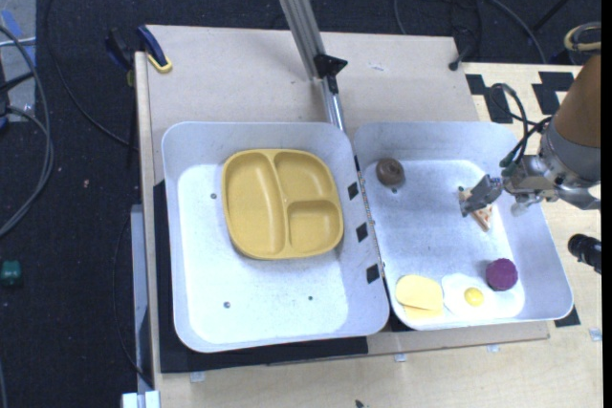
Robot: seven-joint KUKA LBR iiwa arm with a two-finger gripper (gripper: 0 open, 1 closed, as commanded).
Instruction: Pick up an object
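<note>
— While the arm (574, 134) reaches in over the right bin (421, 234), where does the pincer (478, 203) sit?

— Low inside that bin, toward its far right part, with the orange band just above the wrist. A small tan and orange piece (482, 219) lies right at the fingertips, touching or nearly so; I cannot tell whether the fingers are apart or closed on it.

— What else lies in the right bin?

— A small brown round thing (389, 172) near its far left corner. Along its near edge, a pale yellow slice (419, 293), then a white fried egg (468, 295) with a yellow yolk just beside it, then a purple ball (501, 274) next to the egg, nearer the pincer.

— And beside the right bin?

— The left bin (268, 301) touches it, holding a yellow divided plate (283, 204) with three compartments, lying flat. Both bins rest on the pale worktop (229, 72), where a blue and yellow clamp (153, 51) grips the far left corner.
</note>
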